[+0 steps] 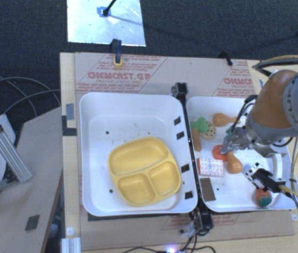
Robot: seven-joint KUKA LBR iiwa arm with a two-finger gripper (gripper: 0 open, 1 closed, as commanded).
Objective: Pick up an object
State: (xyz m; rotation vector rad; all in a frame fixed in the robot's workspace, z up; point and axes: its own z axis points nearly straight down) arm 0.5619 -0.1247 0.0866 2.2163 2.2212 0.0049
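Camera view: the yellow divided tray lies in the left bin. In the right bin, the gripper hangs over a red toy, partly hiding it; whether its claw is apart or together cannot be told.

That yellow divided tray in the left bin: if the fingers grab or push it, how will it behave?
The yellow tray looks like rigid moulded plastic, so probably stiff and light. Its surface seems smooth, so it may slide across the left bin when pushed. It lies flat and wide, so unlikely to tip; only its thin rim offers a pinch.
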